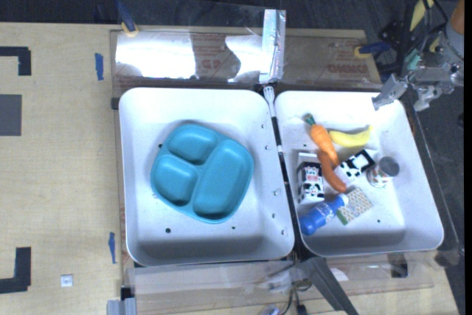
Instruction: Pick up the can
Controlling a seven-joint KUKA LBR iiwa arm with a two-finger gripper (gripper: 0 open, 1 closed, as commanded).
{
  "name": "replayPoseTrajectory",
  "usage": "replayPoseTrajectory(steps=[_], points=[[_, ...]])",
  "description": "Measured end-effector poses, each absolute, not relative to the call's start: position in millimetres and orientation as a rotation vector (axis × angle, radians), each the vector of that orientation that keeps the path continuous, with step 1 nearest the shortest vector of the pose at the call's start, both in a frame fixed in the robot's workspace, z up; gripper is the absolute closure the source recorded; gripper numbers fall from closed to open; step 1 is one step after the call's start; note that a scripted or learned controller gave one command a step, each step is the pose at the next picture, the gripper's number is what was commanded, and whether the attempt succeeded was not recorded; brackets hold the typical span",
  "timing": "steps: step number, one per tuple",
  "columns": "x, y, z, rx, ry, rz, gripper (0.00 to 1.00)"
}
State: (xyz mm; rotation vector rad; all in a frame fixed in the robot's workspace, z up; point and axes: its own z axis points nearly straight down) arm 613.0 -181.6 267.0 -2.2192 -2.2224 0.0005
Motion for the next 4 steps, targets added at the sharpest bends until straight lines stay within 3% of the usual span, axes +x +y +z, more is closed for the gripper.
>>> replayPoseTrajectory(steps=[1, 2, 3, 4], points=[[567.7, -200.7, 388.0, -1.806, -2.578, -0.001, 0.0], [526.7, -117.2, 435.9, -1.64, -2.686, -0.002, 0.0], [480.1, -69.0, 309.0, -1.381, -2.824, -0.001, 0.0], [480.6, -46.1, 433.0, -1.006, -2.982, -0.002, 0.0]])
